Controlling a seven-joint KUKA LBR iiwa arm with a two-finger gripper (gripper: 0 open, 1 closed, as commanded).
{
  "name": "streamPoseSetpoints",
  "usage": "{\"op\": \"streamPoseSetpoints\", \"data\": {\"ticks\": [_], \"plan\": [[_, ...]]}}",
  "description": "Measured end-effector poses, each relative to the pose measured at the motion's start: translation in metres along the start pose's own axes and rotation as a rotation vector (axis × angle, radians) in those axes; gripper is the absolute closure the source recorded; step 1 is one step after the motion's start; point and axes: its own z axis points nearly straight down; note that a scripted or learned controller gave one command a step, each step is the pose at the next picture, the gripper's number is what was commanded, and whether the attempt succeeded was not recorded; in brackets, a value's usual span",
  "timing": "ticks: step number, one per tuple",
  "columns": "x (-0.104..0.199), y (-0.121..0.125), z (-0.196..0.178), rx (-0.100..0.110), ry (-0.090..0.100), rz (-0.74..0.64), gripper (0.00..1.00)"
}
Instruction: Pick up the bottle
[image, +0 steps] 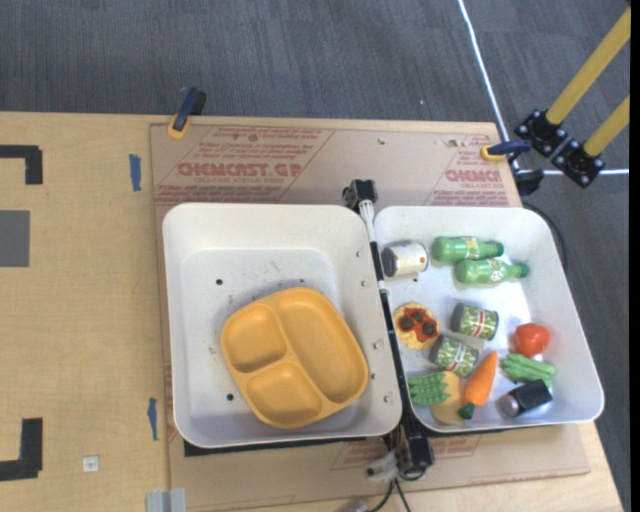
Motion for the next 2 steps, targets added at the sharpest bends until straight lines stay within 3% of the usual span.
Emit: {"op": "streamPoseSetpoints", "data": {"ticks": [2], "plan": [[-0.001, 0.003, -0.022, -0.009, -0.007, -0.002, 1.00]]}}
